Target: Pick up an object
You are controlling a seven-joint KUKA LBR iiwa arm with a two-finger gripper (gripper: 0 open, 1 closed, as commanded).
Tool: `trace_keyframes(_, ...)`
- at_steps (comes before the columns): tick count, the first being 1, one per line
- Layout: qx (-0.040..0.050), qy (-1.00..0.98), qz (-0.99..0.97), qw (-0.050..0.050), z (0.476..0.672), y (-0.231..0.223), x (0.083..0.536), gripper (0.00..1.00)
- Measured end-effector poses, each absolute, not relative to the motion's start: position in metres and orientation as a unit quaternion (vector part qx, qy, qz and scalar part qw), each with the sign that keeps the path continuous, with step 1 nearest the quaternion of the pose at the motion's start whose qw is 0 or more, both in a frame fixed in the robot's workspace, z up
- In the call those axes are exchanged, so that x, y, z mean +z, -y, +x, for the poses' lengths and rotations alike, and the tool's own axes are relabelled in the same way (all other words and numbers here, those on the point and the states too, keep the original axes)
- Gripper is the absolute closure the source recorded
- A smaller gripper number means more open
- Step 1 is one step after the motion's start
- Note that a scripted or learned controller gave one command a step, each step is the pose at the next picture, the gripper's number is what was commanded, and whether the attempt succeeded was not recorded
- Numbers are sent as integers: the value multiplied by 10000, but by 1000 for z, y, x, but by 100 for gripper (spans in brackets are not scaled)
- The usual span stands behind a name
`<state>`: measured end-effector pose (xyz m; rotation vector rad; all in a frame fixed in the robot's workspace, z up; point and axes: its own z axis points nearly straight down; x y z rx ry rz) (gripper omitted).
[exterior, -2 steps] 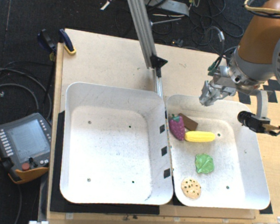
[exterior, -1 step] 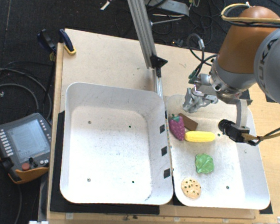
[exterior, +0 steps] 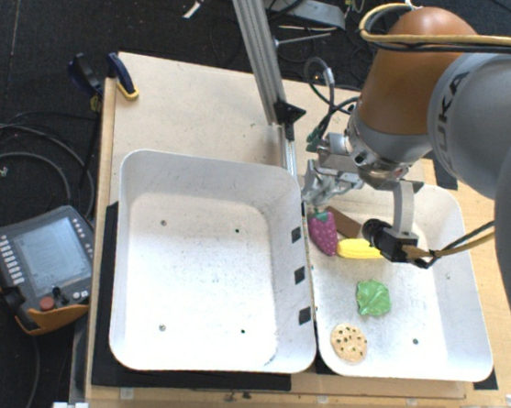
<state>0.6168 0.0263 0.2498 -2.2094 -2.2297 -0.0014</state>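
Four candidates: you have a purple grape bunch [exterior: 323, 232], a yellow piece [exterior: 358, 249], a green leafy piece [exterior: 373, 298] and a round cookie [exterior: 348, 342], all lying in the right bin [exterior: 460, 344].
Nearest target: the purple grape bunch lies against the right bin's left wall, touching the yellow piece on its right side.
Gripper: the gripper [exterior: 315, 195] hangs just above the grape bunch's upper end, near the seam between the bins.
Fingers: you see nothing clamped between them; how wide they stand, you cannot tell from this slant.
Approach: you do best, I judge, to centre over the bunch's body, not its tip, before descending.
Risk: the wall and the yellow piece crowd the bunch, so a finger may land on either.
Easier option: the green leafy piece and the cookie lie apart from the others.
Left bin [exterior: 203, 257]: it plays no part in this step.
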Motion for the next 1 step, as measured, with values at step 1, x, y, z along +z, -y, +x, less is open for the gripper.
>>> trace_keyframes(1,7,7102,-7040,18,602,-79,231,100)
